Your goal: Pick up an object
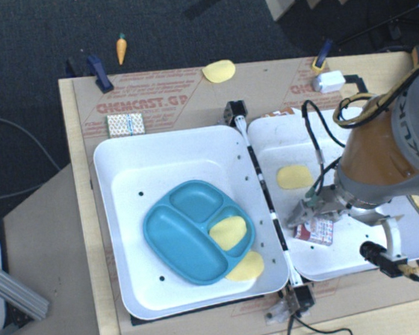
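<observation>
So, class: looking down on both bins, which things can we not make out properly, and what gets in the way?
- Gripper, camera view: the arm's wrist covers it, so its finger state is unclear.
- Red-and-white packet, camera view: its print is too small to read, and the gripper hides its upper edge.
- Yellow piece beside the blue tray: the tray's rim hides part of it.
- Right bin: the arm hides its far side.

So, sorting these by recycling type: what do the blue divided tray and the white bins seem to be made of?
Blue divided tray: probably moulded plastic, smooth and matte, with rounded compartment walls. White bins: likely thin formed plastic, slightly glossy, with soft rolled rims.
</observation>
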`<state>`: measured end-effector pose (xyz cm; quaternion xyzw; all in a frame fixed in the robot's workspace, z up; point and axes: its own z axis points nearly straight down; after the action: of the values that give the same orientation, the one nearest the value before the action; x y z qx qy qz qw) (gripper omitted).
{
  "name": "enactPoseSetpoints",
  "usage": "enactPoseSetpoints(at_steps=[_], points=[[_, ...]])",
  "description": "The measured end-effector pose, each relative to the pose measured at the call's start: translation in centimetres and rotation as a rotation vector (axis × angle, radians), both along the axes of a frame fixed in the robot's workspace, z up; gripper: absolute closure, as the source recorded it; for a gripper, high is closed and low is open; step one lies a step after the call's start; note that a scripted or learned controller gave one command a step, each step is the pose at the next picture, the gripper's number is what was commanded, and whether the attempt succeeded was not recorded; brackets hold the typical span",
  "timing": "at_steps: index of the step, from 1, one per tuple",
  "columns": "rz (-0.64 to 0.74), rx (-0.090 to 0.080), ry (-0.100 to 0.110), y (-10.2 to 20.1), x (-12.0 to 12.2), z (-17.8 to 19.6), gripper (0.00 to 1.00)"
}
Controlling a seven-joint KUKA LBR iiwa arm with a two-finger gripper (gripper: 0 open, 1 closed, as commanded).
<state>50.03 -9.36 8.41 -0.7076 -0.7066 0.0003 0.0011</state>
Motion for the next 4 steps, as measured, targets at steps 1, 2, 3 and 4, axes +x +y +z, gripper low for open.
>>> enactPoseSetpoints(at_steps=[1, 2, 3, 4], points=[[-0.001, -0.001, -0.002, 0.0, 0.0, 1.0, 1.00], [-0.001, -0.001, -0.002, 0.0, 0.0, 1.0, 0.00], [0.000, 0.001, 0.001, -0.2, -2.2, 0.0, 0.00], [-0.001, 0.000, -0.002, -0.2, -2.1, 1.0, 1.00]])
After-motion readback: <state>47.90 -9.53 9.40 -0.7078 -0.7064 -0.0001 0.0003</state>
